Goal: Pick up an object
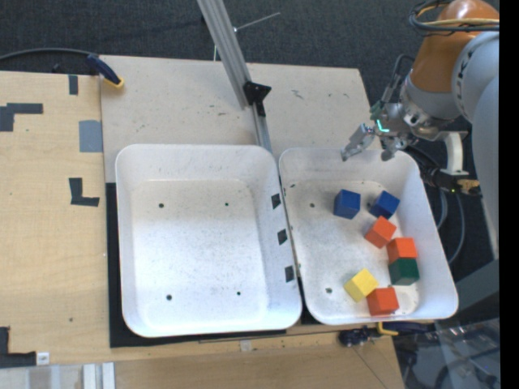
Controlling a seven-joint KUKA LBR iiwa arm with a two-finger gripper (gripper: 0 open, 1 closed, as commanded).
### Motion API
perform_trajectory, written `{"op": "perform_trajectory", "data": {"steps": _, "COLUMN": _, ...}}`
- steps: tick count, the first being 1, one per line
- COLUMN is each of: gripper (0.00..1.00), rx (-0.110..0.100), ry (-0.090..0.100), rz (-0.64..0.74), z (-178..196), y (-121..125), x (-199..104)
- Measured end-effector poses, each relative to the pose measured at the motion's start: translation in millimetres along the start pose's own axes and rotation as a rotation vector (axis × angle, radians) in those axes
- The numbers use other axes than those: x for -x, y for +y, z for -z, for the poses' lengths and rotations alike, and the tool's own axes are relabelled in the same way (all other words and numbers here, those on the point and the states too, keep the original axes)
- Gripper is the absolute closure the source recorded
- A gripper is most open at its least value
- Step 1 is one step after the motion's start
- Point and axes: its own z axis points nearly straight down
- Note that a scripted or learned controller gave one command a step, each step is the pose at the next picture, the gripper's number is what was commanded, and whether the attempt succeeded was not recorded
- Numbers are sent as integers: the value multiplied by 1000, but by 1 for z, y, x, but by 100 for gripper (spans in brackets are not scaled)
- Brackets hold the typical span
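A: Surface, pale wood, spanning most of the view. Two white bins side by side on it. Left bin toward nine o'clock, right bin toward four o'clock, rims touching at the middle.

B: Arm?

A: Grey with orange band, entering at two o'clock. Hand hanging over the right bin's twelve o'clock rim, fingers spread apart, nothing between them.

B: Contents of right bin?

A: Seven small blocks, all clustered toward its four o'clock side. Blue cube nearest centre, second blue cube just beside it at three o'clock. Orange cube below those, touching or nearly touching the second blue. Red-orange cube and green cube stacked close along the three o'clock wall. Yellow cube and another orange cube touching, near the six o'clock rim.

B: Hand to blocks?

A: Well apart. Blocks all resting on the bin floor, none lifted.
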Motion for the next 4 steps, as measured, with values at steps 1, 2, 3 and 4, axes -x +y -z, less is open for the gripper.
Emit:
{"op": "perform_trajectory", "data": {"steps": 1, "gripper": 0, "rx": 4, "ry": -2, "rz": 2, "z": 3, "y": 1, "x": 0}}
{"op": "perform_trajectory", "data": {"steps": 2, "gripper": 0, "rx": -2, "ry": -1, "rz": 1, "z": -61, "y": -5, "x": 0}}
{"op": "perform_trajectory", "data": {"steps": 3, "gripper": 0, "rx": 1, "ry": -2, "rz": 2, "z": -100, "y": -6, "x": -1}}
{"op": "perform_trajectory", "data": {"steps": 4, "gripper": 100, "rx": 3, "ry": -3, "rz": 3, "z": -88, "y": -5, "x": -2}}
